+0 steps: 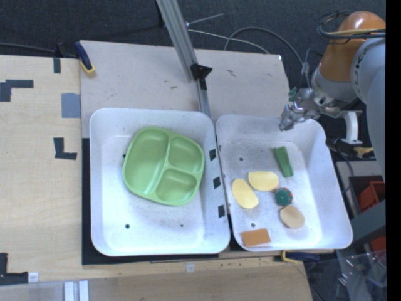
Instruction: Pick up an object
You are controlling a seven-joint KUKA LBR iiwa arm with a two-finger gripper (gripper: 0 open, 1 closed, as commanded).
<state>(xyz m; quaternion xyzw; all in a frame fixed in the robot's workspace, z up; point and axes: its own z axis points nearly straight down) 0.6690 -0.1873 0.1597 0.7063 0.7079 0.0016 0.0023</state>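
Looking down at the bench, you can see the grey arm's two-finger gripper point(289, 119) hanging over the back right edge of the right shallow white bin point(332, 187), and you cannot tell from up here if it is wide or narrow. Nothing shows between its tips, so I judge it holds nothing yet. The nearest thing for you to grab is the small dark green stick-shaped block point(283, 161). It lies in the right bin, just in front of the gripper, toward the bottom of the view. Its long side runs from back to front, tipped only a little, so I think a grip across its short side, from left to right, would fit best. Past it sit two pale yellow oval pieces point(254, 187), a small round teal ball point(284, 197), a tan round piece point(292, 217) and an orange flat square point(255, 237) near the front wall. The big light green plastic plate with three sections point(164, 165) lies in the left shallow white bin point(103, 187), well apart from the gripper, so it is the harder pick.
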